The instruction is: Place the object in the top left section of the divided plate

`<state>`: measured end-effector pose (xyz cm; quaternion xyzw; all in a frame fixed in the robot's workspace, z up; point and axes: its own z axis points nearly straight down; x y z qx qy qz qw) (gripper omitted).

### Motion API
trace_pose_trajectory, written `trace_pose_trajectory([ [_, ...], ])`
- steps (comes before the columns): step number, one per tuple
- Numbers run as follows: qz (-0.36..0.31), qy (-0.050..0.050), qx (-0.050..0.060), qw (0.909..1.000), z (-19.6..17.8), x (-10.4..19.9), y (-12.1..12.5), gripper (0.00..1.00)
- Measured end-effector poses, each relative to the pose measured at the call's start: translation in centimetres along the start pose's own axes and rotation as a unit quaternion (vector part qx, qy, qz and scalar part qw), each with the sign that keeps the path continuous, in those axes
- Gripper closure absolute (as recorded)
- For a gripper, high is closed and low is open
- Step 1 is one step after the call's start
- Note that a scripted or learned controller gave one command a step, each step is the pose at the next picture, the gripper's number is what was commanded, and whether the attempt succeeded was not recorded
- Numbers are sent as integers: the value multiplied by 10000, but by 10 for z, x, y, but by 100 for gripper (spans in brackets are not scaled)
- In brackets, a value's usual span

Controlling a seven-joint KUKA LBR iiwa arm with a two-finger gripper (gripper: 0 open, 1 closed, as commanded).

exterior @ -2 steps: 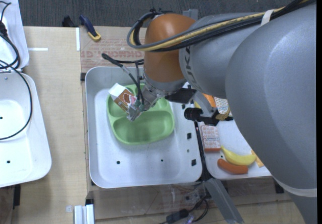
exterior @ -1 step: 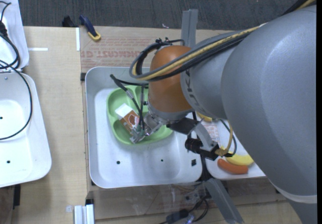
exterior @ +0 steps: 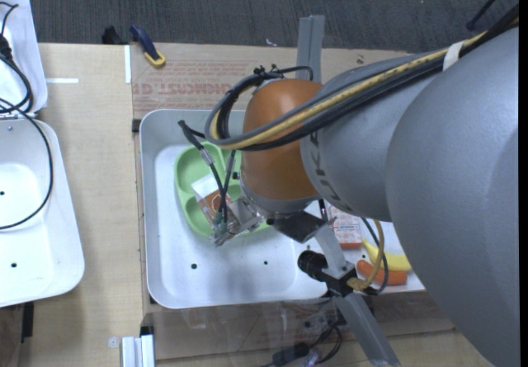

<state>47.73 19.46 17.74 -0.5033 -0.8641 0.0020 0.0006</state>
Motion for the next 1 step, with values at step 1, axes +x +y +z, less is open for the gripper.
trace_pose_trajectory([
  [1, -734, -3, -2, 9973, 4, 19, 11, 100],
])
